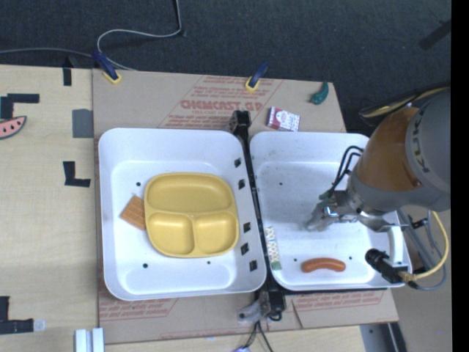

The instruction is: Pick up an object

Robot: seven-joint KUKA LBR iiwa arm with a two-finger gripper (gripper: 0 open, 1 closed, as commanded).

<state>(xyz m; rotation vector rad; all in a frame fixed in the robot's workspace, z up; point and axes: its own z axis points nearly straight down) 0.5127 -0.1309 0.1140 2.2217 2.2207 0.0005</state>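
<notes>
A small orange-red sausage (323,265) lies on the floor of the right bin (293,174), near its front wall. My gripper (320,218) hangs over the middle of that bin, a short way behind the sausage and apart from it. Nothing shows between its metal fingertips. The grey arm with its orange band (392,160) comes in over the bin's right rim. In the left bin (117,160) sits a yellow divided plate (192,214) with a tan cracker-like piece (133,212) tucked against its left edge.
A black divider with clips (246,196) runs between the bins. A narrow printed strip (272,249) lies along the right bin's left wall. Behind the bins on the cardboard sit a small red-and-white packet (281,119), a teal clip (319,92) and yellow-blue clamps (256,79).
</notes>
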